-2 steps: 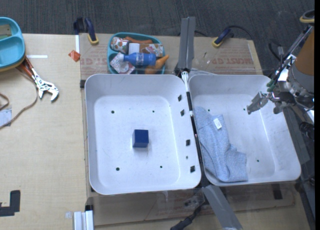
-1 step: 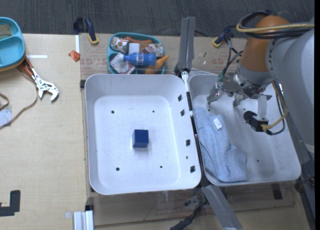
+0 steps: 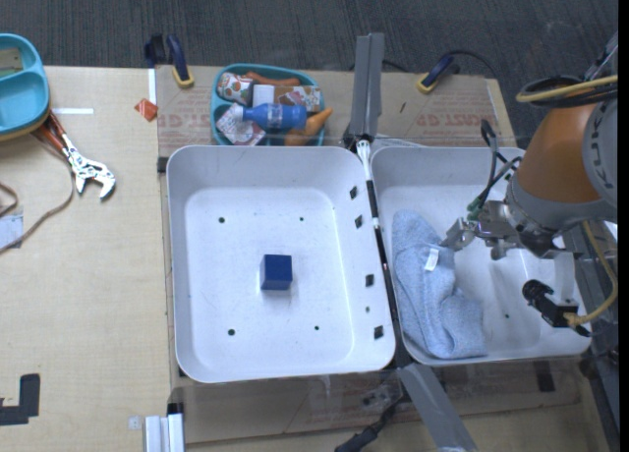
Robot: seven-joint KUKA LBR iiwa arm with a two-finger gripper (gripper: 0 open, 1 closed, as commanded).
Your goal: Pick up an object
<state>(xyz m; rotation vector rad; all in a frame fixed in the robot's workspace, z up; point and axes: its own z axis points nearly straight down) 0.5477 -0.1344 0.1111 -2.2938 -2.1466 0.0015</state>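
Camera view: left bin was occupied by a blue cube near its middle; right bin by a crumpled cloth. Gripper was positioned above the cloth, jaw state not discernible.

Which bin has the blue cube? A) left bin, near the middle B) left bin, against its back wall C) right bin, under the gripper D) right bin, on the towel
A: the blue cube sits alone near the middle of the left bin, apart from its walls, while the towel and the gripper are over in the right bin.
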